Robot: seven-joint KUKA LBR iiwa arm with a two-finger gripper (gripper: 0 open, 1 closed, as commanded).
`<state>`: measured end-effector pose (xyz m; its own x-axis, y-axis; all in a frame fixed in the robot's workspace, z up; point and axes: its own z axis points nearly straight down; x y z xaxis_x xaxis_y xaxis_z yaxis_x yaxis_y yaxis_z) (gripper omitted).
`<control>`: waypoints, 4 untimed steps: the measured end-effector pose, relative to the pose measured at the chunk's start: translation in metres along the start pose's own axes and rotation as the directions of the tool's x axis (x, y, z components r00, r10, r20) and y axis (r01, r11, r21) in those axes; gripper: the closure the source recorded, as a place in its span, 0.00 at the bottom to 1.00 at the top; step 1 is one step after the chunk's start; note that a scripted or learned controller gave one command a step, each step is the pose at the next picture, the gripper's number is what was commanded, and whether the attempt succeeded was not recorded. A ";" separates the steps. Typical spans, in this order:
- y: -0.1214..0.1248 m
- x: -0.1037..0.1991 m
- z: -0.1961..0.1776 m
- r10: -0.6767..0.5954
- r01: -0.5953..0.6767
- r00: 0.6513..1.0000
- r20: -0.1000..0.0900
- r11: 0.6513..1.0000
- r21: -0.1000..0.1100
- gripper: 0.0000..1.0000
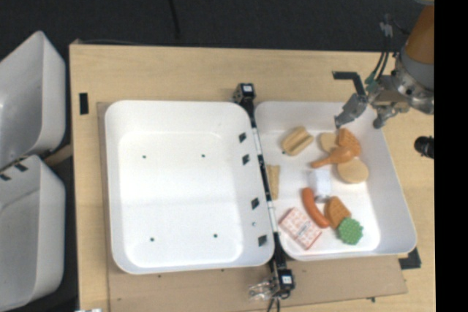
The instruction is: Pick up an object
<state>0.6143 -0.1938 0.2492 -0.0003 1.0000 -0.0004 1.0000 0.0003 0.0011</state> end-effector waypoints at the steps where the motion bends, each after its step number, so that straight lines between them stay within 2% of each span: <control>1: -0.032 -0.021 0.156 0.004 -0.004 1.000 0.000 1.000 0.010 0.00; 2: -0.087 0.041 0.148 -0.002 0.002 1.000 -0.003 1.000 0.004 0.00; 3: -0.010 0.077 0.146 -0.004 0.004 1.000 0.010 1.000 -0.010 0.00; 4: 0.041 0.092 0.147 -0.004 0.004 1.000 0.001 1.000 -0.005 0.00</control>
<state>0.6552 -0.1017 0.1020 -0.0043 1.0000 -0.0012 1.0000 0.0044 0.0060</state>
